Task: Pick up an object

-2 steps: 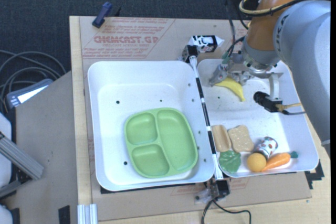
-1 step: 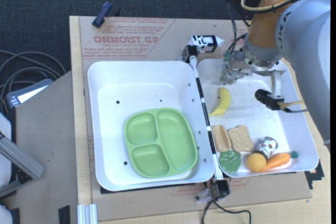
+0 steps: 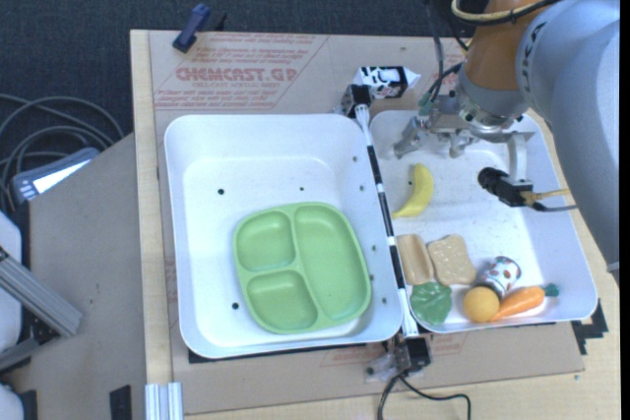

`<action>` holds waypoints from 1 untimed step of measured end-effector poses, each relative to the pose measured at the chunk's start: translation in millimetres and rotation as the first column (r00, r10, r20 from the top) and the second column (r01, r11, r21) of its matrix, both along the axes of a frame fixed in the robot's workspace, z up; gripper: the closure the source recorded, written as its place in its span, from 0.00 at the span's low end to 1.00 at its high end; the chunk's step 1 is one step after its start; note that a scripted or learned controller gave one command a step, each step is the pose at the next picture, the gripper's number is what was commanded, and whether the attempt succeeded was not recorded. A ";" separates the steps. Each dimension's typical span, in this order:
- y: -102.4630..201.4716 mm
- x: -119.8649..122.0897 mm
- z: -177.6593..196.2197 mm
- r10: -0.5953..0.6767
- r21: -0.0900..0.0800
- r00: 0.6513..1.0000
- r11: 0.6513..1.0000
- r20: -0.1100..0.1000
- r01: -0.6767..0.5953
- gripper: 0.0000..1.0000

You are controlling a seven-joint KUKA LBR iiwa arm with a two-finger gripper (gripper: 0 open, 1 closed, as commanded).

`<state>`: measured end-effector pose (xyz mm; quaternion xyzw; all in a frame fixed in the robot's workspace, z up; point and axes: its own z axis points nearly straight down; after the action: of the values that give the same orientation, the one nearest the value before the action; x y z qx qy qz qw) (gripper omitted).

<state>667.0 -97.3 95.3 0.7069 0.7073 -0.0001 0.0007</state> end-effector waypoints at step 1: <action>-8.1 -37.1 -10.9 -0.002 0.001 1.000 1.000 -0.003 0.002 0.00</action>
<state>630.0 -105.4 84.4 0.7074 0.7068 -0.0006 -0.0007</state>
